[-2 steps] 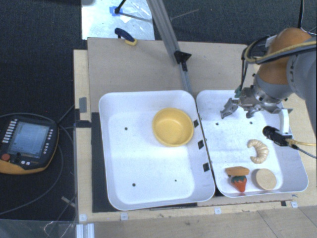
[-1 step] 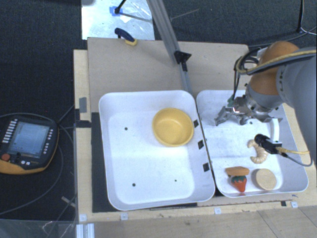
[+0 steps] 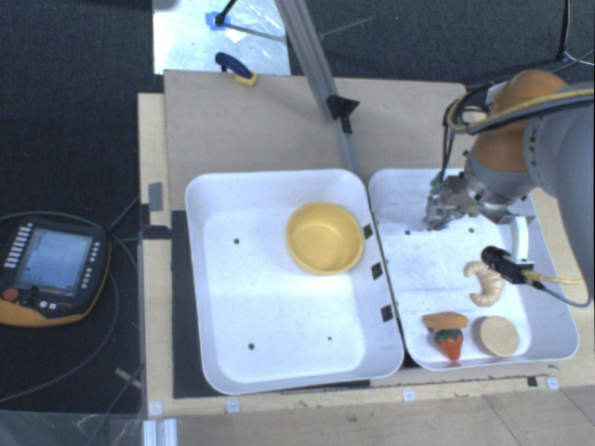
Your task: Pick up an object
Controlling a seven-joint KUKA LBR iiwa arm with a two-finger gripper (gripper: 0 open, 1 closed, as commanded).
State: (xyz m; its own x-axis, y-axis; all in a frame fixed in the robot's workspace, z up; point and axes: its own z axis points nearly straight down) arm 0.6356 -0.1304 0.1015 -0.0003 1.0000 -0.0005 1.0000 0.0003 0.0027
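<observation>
Camera view: two white bins side by side on the bench (image 3: 279, 119). The left bin (image 3: 232, 333) has a yellow bowl (image 3: 323, 238) upright, in the far-right part, near the wall between the bins.

The right bin (image 3: 409, 277) holds the rest, all in the near-right part. A pale croissant-shaped toy (image 3: 485, 283) lies towards the right wall. A round beige disc (image 3: 497, 335) lies flat nearer the front, close to the near-right corner. An orange-topped bun-like piece (image 3: 445, 321) is left of the disc, w/ a red strawberry-like toy (image 3: 451, 343) touching it on the near side.

The arm comes in from the right. Gripper (image 3: 439, 210) is over the far-left area of the right bin, well apart from the toys and to the right of the bowl. Can't tell if it's wide or narrow, or if it's gripping anything.

Off the bench: a teach pendant (image 3: 51, 268) on the dark floor at left, a grey pole (image 3: 311, 54) slanting across the far side, and a blue/yellow clamp (image 3: 234, 67) at the far edge.
</observation>
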